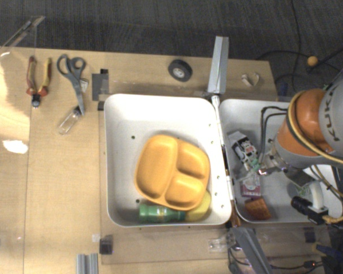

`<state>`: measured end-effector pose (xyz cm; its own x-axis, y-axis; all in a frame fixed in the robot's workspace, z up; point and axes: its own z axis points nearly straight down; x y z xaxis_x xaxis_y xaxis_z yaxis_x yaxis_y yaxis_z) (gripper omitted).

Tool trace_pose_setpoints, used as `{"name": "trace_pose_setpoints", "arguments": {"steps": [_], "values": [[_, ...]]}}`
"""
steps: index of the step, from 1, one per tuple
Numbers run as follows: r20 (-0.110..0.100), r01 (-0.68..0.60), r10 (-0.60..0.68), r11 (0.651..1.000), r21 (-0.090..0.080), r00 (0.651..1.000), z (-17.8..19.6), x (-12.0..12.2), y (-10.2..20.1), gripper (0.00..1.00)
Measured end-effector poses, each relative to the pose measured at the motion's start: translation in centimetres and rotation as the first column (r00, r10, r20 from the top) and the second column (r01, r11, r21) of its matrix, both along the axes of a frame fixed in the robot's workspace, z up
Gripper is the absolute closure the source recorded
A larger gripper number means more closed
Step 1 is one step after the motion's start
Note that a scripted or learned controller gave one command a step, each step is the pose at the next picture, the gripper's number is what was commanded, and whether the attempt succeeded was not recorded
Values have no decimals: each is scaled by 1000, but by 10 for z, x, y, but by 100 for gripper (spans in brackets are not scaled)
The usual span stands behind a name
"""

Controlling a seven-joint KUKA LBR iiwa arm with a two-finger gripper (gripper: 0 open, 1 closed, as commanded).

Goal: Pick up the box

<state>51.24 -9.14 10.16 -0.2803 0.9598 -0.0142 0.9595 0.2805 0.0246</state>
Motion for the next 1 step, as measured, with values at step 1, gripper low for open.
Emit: {"name": "trace_pose_setpoints", "arguments": {"steps": [1], "values": [[-19, 32, -32, 999, 7, 999, 140, 1, 48, 100]]}}
